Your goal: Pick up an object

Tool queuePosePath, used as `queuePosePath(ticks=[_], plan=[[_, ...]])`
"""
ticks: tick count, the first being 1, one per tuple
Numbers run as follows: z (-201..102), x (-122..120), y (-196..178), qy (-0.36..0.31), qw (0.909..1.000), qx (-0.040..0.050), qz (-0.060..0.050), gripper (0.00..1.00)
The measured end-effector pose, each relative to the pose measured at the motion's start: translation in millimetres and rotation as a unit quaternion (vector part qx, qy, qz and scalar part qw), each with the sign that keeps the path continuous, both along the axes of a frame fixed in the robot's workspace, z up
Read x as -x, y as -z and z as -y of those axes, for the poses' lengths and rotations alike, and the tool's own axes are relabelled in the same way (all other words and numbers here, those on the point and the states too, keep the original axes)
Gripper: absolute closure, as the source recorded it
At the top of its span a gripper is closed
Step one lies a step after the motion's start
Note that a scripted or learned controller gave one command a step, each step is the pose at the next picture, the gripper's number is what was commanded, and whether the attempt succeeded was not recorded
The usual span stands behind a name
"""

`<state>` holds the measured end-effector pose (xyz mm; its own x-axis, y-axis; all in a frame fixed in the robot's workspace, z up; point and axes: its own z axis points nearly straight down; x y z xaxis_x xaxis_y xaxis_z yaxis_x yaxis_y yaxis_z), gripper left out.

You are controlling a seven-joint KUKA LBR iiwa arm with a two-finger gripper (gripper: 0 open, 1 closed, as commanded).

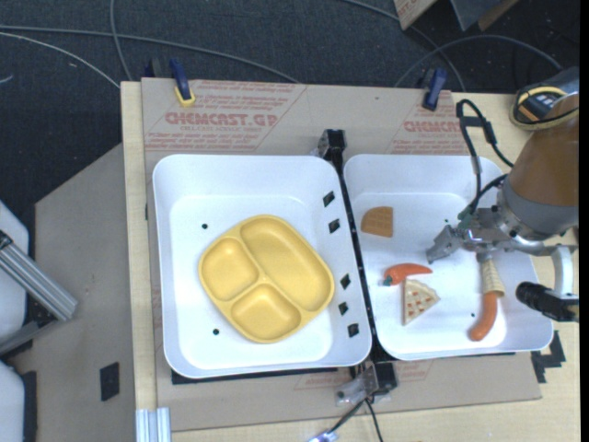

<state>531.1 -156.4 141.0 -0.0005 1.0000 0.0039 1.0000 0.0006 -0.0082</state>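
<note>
The gripper (448, 244) hangs low over the floor of the right bin (419, 196), tilted so its tip points toward the view's lower left, and from this slanted look down I cannot tell whether the pincer is spread or pressed together; nothing shows pinched in it. The likeliest target is the red pepper (406, 273), which lies just below and to the view's left of the gripper, near but apart from it. The pizza wedge (419, 301) lies a little farther down from the gripper, just beside the pepper. The brown piece (377, 221) sits up and to the left of the gripper, and the sausage (482, 319) lies down and to its right. The yellow plate (267, 277) in the left bin (184, 201) is well to the gripper's left. To do this step well, I judge the pincer should be wide before it descends and centred over one item alone. The pepper and the wedge lie so close that a careless approach could nudge both and catch neither. Straddling the pepper across its narrow width, rather than along its length, looks like the surer pinch. The tip should go down near the bin floor, since these are low, flat things. The pepper is small and smooth, so it may squirt sideways if caught off centre, and a straight lift after closing would show plainly whether the try succeeded
</note>
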Motion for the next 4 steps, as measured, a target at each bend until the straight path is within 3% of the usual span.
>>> queuePosePath(ticks=[1, 2, 4], plan=[[-0.1, -0.8, 49.8, 0.001, 1.0, 0.0008, 0.004, 0.0], [0.7, -2.5, 36.2, 0.001, 1.0, 0.0019, 0.007, 1.0], [11.9, -4.7, -69.0, 0.0, 1.0, 0.003, 0.008, 1.0]])
